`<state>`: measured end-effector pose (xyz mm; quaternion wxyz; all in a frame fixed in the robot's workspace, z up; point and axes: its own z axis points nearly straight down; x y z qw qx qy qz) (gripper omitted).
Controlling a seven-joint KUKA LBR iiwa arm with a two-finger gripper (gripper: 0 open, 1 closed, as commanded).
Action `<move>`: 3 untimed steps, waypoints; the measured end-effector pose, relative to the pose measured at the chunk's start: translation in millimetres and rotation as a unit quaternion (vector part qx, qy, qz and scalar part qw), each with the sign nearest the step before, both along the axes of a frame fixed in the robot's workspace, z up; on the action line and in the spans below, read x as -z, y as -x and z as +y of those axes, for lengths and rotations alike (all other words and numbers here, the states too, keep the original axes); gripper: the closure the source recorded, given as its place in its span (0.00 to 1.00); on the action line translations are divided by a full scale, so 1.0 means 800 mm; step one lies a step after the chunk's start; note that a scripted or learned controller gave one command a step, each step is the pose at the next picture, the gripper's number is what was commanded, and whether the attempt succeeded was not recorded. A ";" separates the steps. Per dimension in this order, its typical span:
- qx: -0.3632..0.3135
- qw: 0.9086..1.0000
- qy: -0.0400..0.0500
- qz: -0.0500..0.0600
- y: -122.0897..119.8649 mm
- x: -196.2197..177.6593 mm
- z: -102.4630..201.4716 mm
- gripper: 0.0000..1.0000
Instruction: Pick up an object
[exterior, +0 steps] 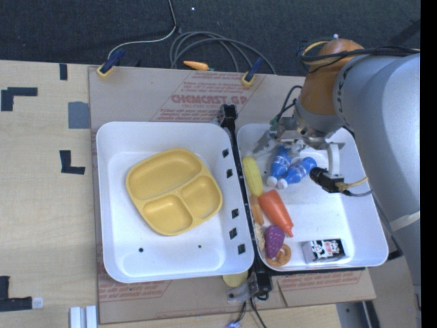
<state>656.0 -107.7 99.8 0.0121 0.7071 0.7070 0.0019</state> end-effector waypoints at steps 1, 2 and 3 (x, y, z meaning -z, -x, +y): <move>-0.001 1.000 -0.002 -0.005 0.010 0.000 -0.007 0.00; 0.001 1.000 0.000 0.000 -0.011 -0.002 -0.017 0.00; 0.000 1.000 0.000 0.000 -0.013 -0.002 -0.008 0.00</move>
